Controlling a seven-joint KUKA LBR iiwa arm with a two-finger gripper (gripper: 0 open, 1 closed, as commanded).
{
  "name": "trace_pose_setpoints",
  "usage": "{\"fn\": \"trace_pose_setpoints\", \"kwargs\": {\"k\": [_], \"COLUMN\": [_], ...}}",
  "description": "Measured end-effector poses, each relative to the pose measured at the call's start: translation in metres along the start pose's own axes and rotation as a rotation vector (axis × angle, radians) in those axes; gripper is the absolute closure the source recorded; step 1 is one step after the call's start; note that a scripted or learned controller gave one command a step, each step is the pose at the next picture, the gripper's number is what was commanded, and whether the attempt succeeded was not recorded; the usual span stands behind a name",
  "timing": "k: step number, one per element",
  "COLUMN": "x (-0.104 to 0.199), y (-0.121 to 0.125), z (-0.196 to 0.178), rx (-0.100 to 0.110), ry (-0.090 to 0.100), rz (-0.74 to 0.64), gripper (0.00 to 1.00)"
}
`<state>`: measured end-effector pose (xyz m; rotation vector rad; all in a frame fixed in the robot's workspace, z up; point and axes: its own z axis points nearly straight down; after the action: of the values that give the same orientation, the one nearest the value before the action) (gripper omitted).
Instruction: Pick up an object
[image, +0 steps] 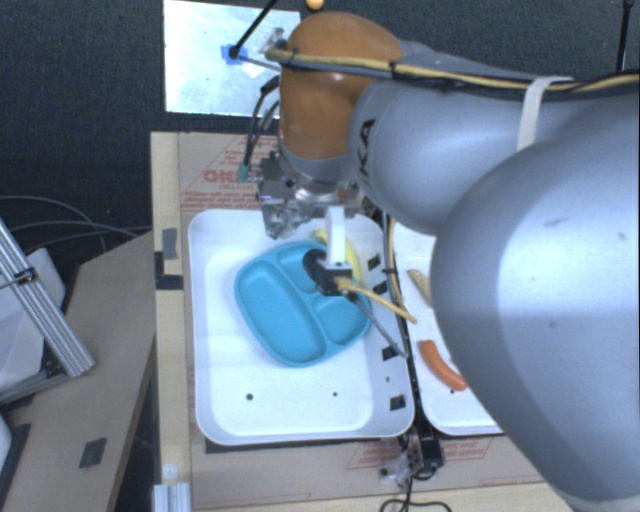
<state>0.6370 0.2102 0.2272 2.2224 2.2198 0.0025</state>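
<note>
Gripper (288, 218) hangs at the far edge of blue tray (285, 320), possibly touching.

Near strip of left bin (290, 415): bare white floor, open from above.
Middle of left bin: taken up by the blue divided tray (290, 315).
Far right corner: yellow item (322, 238) just beside the tray.
Right bin (455, 415): largely under the arm (480, 200); orange sausage-shaped item (441, 365) near the dividing wall.

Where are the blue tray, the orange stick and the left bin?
blue tray (283, 313), camera view, its large compartment.
orange stick (443, 366), camera view, its middle.
left bin (290, 405), camera view, bare floor near the front rim.
</note>
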Motion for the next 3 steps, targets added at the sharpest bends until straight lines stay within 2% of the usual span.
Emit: {"fn": "trace_pose_setpoints", "kwargs": {"k": [1, 2, 3], "x": [0.025, 0.025, 0.025], "y": [0.006, -0.052, -0.049], "z": [0.024, -0.006, -0.015], "rx": [0.001, 0.002, -0.001], "ry": [0.000, 0.001, 0.002], "rz": [-0.006, -0.007, -0.006], "gripper": [1.00, 1.00, 1.00]}}
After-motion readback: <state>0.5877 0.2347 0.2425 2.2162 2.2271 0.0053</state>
